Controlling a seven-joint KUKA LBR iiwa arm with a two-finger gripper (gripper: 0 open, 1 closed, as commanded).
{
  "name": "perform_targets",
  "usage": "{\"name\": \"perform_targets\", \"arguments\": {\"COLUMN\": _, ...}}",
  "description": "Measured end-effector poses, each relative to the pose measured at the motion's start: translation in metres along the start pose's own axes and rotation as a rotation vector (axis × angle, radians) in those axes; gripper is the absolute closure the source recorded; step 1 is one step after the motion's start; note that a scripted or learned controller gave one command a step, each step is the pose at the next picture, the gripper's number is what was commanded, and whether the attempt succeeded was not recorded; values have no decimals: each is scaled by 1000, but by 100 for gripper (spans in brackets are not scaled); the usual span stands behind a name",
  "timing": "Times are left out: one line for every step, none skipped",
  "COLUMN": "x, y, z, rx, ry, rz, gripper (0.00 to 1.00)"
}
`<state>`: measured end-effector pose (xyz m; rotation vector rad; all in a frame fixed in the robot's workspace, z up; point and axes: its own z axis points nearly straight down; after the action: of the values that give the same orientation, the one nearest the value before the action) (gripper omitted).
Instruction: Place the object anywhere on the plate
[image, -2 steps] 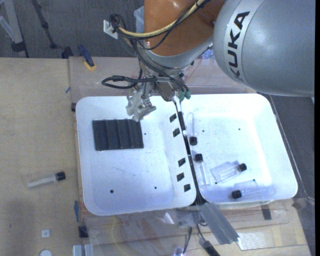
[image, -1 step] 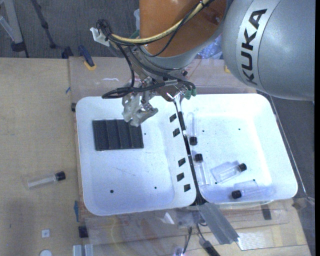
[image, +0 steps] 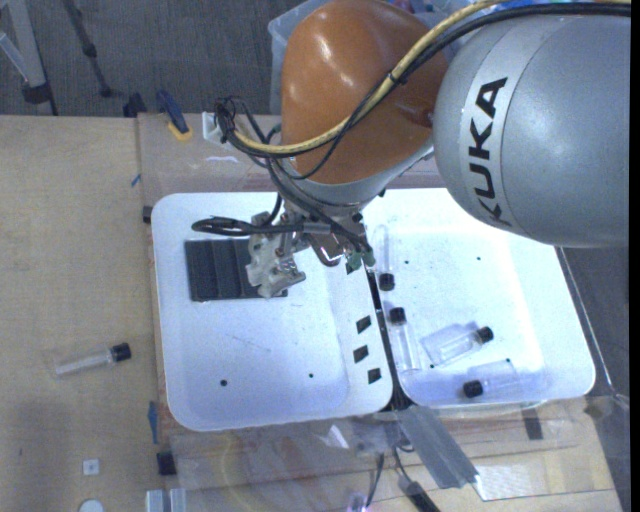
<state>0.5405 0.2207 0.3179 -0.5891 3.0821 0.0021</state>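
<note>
Gripper (image: 272, 262) hangs over the left bin (image: 250, 380), at the right edge of the dark plate (image: 213, 270); I cannot tell its state. Clear vials (image: 458, 342) lie in the right bin (image: 540, 300), presumably the pick source. Which is the object, I cannot say.

Robotics lab: KUKA arm (image: 530, 110), white bins (image: 180, 330), vials (image: 455, 342).
</note>
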Motion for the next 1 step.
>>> {"name": "perform_targets", "arguments": {"x": -49, "y": -23, "z": -119, "rx": 0, "ry": -4, "rz": 208, "gripper": 100}}
